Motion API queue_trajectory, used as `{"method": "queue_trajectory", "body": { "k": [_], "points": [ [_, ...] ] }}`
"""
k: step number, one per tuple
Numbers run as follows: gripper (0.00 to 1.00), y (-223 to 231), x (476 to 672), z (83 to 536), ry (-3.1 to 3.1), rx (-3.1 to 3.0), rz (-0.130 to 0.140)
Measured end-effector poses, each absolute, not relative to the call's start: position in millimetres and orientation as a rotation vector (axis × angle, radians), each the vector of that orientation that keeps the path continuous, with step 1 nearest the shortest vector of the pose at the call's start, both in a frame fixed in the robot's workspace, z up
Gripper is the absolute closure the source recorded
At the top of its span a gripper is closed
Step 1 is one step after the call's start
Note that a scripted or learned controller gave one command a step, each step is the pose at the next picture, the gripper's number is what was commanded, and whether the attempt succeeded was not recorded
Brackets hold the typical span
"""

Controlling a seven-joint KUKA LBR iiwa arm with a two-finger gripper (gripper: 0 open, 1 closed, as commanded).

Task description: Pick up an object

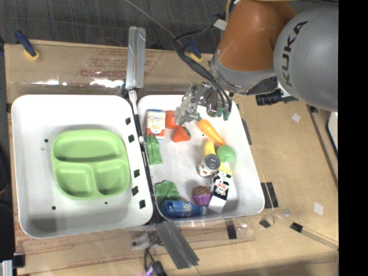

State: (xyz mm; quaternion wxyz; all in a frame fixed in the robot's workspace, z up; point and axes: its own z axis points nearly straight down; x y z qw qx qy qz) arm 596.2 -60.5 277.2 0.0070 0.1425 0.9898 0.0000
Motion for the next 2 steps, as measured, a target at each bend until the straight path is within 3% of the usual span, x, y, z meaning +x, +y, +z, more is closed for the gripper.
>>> {"method": "queue_trajectory", "body": {
  "k": [1, 2],
  "points": [
    [1.00, -59.3, 596.1, 283.6, 3.102, 0.436, -0.002],
    [1.00, -116.6, 548.4, 119.3, 3.148, 0.049, 0.001]
  ]
}}
